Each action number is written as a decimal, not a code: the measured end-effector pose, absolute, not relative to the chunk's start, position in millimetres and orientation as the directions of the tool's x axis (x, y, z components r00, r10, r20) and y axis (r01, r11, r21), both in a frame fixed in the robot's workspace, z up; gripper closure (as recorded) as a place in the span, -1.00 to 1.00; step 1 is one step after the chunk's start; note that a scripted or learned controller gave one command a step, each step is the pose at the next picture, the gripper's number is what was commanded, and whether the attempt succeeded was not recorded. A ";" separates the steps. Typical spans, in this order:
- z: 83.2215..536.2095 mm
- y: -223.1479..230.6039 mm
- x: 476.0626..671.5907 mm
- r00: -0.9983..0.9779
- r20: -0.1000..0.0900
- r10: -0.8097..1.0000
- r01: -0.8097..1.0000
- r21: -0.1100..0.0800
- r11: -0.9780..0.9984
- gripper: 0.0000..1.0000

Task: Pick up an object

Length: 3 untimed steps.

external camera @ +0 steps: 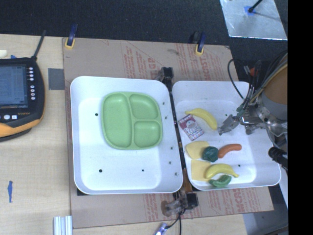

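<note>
One arm [274, 89] low over right bin [254, 93], near banana [203, 116].

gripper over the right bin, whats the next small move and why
Probably a short drop down and toward the bottom of the view onto the carrot. The gripper hangs just above it in the picture with nothing seen between its fingers, and the carrot lies mostly apart, only its left end near the dark green piece. The upper banana is a fair second choice.
</note>
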<state>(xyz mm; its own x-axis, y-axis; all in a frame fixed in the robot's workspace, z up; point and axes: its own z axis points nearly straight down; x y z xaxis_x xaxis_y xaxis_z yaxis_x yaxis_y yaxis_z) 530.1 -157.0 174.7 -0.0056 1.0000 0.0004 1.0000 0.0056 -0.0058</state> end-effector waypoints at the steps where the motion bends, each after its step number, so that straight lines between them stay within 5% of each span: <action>1: 94.4 -105.9 493.9 -0.006 -0.002 1.000 1.000 0.005 0.006 -1.00; 2: 104.8 -107.3 494.7 -0.010 -0.005 1.000 1.000 0.006 0.010 1.00; 3: 192.4 -61.4 585.7 -0.004 0.001 1.000 1.000 -0.001 0.004 1.00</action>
